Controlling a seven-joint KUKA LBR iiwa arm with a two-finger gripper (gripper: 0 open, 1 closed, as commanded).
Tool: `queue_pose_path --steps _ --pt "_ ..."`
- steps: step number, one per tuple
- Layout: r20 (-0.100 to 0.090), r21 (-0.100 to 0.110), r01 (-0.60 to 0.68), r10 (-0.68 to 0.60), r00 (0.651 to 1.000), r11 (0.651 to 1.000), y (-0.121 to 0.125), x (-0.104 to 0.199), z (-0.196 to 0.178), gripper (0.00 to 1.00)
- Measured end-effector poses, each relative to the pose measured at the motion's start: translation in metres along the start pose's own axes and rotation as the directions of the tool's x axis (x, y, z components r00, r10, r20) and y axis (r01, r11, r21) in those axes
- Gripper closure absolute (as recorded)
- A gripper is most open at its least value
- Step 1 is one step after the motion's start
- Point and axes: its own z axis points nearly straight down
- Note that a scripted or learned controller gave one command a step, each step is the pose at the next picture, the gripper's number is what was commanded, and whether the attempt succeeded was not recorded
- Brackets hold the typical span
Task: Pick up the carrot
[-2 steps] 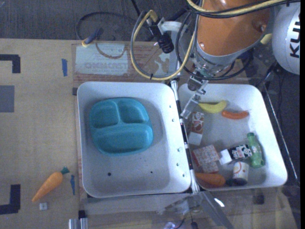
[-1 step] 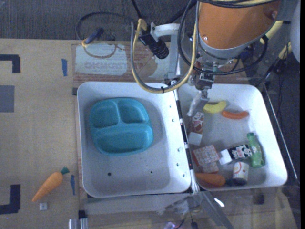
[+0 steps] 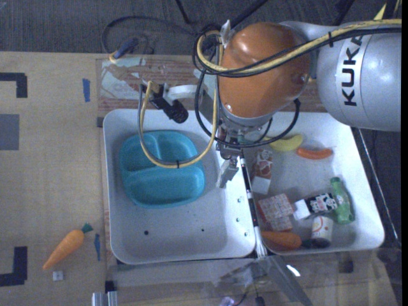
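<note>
The carrot (image 3: 64, 248), orange with a green top, lies on the wooden bench outside both bins, off the left bin's (image 3: 115, 190) front-left corner. My gripper (image 3: 231, 171) hangs under the orange wrist band, over the divide between the two bins and far to the right of the carrot. Nothing is visible in it.
A blue divided plate (image 3: 162, 167) fills the back of the left bin. The right bin (image 3: 366, 196) holds a banana (image 3: 287, 143), an orange sausage-like piece (image 3: 314, 152), a green bottle (image 3: 341, 199), a checked box (image 3: 275, 209), a cup (image 3: 320, 228) and another orange item (image 3: 282, 239). Cables hang over the plate.
</note>
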Motion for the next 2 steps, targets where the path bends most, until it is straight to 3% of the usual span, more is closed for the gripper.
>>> queue_pose_path --steps 1,2 --pt "-0.003 0.002 -0.031 0.031 1.0 1.0 -0.019 -0.059 -0.1 0.0" --pt "-0.003 0.005 -0.267 0.267 0.964 0.964 -0.046 -0.083 -0.178 0.0"
